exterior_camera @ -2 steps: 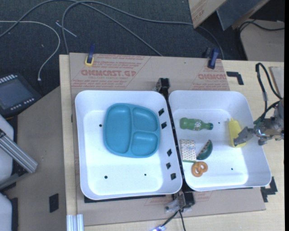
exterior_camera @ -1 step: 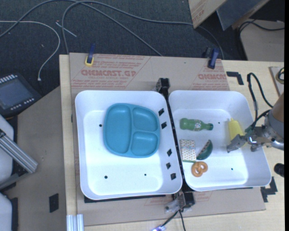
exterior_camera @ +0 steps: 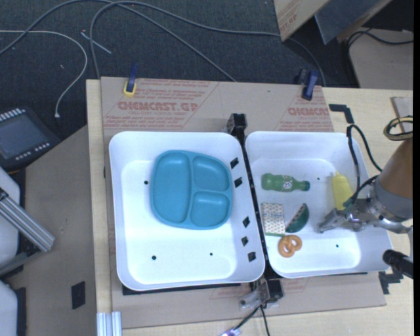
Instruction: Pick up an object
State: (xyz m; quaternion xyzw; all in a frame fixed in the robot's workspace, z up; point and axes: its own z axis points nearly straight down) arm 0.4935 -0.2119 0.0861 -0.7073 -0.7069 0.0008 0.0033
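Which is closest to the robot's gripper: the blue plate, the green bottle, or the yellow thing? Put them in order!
Measured from the gripper in the right bin:
1. Yellow thing, just above it.
2. Green bottle, toward the divider.
3. Blue plate, in the left bin.

A cardboard sheet [exterior_camera: 197,98] printed in red covers the bench at the middle of the frame, held at its upper edge by a yellow-and-blue clamp [exterior_camera: 131,83] on the left and a blue clamp [exterior_camera: 309,83] on the right. Black clips [exterior_camera: 237,123] sit where the two bins meet, at the top, and a metal clamp [exterior_camera: 264,293] at the bottom. White cables [exterior_camera: 72,46] loop over dark carpet [exterior_camera: 197,39] across the upper left. A black screen [exterior_camera: 23,136] lies at the left edge, with an aluminium rail [exterior_camera: 23,220] below it. A cardboard box [exterior_camera: 295,16] juts in at the upper right.
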